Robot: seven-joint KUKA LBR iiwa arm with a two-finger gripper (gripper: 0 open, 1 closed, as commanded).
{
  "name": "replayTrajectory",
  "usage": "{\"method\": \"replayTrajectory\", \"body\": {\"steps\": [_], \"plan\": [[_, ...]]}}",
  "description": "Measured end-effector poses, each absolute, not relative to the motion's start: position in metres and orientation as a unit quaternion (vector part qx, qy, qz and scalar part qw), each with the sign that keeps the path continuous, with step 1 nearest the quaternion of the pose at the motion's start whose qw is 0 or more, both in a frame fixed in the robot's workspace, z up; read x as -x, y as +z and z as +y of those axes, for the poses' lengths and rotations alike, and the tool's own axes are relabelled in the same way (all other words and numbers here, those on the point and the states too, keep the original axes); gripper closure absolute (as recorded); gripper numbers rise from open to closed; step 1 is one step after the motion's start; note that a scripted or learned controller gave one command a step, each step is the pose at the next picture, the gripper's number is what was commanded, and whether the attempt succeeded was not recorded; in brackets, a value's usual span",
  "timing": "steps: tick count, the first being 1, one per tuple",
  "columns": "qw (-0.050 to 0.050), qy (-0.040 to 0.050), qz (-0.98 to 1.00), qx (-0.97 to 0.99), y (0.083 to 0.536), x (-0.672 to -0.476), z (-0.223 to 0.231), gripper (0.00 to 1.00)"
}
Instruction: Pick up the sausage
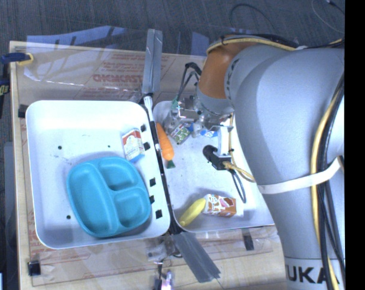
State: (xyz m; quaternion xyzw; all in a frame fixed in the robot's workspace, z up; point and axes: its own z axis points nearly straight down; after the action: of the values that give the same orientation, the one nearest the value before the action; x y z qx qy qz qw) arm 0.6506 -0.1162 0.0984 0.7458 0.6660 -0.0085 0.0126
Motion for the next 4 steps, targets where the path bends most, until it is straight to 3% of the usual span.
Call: {"method": "replayTrajectory", "body": {"steps": [1, 2, 3, 4], "plan": [[-0.001, -0.0012, 0.648, -0.761, 0.192, -0.563, -0.067, 0.00], [0.005, 0.0128, 0.636, -0.772, 0.132, -0.539, -0.094, 0.00], [0.011, 0.0323, 0.668, -0.744, 0.122, -0.534, -0.109, 0.00], [0.005, 0.0121, 0.707, -0.708, 0.121, -0.567, -0.105, 0.00]]}}
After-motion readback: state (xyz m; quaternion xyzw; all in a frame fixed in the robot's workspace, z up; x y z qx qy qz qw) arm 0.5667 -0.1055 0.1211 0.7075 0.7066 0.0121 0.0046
